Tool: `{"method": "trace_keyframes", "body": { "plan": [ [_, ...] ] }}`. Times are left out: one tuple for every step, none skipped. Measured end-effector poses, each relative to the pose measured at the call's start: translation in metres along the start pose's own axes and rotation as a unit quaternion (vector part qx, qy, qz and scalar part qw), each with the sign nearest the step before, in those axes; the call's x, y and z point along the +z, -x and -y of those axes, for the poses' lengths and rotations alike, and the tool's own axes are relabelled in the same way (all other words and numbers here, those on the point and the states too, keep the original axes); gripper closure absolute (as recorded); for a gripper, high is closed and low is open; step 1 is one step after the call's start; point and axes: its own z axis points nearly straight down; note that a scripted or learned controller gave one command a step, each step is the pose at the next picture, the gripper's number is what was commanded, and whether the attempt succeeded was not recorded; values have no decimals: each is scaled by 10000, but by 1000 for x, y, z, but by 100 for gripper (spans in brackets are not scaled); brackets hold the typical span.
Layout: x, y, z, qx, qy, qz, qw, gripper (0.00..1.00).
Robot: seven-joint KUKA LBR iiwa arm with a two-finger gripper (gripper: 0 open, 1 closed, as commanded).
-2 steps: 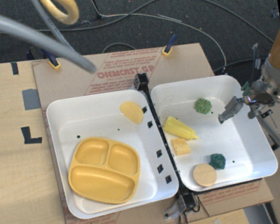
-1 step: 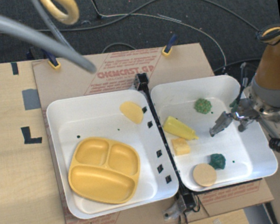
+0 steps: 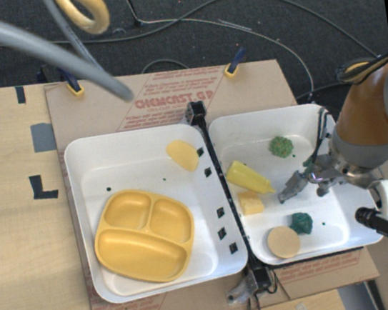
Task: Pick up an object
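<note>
The right bin [image 3: 314, 114] holds several small items. A green lumpy piece [image 3: 280, 147] lies at the back, and a yellow oblong piece [image 3: 248, 177] lies near the divider with a pale yellow block [image 3: 251, 204] just in front of it. A teal lump [image 3: 301, 223] and a tan round disc [image 3: 284, 242] sit at the front. My gripper [image 3: 296, 184] reaches in from the right and hangs low over the middle of this bin. It is between the green piece and the teal lump, right of the yellow block. I see nothing held in it.
The left bin [image 3: 79, 160] holds a yellow divided plate [image 3: 144, 234] and a small yellow piece [image 3: 183, 154] near the back right. A black divider [image 3: 216, 183] separates the bins. Cables run across the dark floor behind the bench.
</note>
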Motion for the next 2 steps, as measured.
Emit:
{"method": "trace_keyframes", "body": {
  "plan": [
    [45,-1,2,3,-1,0,10000,0],
    [35,-1,1,0,3,-1,10000,100]
  ]
}}
